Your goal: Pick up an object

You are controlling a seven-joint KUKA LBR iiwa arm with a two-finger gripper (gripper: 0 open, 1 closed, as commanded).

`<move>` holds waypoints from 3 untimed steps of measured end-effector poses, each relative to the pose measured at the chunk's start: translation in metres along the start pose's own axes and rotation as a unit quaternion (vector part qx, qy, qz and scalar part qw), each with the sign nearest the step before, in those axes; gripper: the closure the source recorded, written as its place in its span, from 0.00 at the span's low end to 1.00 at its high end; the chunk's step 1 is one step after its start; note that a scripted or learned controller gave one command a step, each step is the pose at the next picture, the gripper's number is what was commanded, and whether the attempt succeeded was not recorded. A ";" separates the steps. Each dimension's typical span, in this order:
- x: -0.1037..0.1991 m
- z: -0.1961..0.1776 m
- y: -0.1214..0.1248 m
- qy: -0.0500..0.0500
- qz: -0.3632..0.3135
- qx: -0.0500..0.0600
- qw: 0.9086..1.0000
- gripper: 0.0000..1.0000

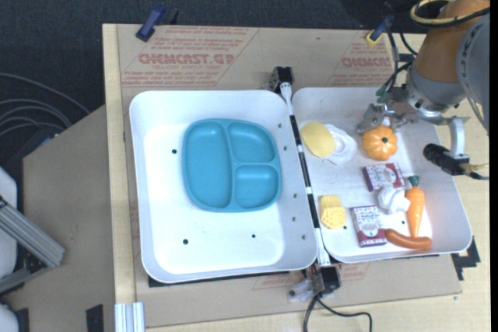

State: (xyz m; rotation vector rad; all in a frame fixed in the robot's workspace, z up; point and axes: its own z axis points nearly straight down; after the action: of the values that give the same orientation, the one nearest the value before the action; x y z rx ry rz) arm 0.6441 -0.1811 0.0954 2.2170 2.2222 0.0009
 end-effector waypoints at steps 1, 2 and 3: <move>0.055 -0.114 -0.053 0.001 0.000 0.001 1.000 1.00; 0.108 -0.139 -0.028 0.001 0.001 0.000 1.000 1.00; 0.150 -0.178 -0.109 0.001 0.000 0.003 1.000 1.00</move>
State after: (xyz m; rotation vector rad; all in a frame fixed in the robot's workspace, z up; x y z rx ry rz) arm 0.5343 -0.0315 0.2731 2.2221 2.2251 -0.0019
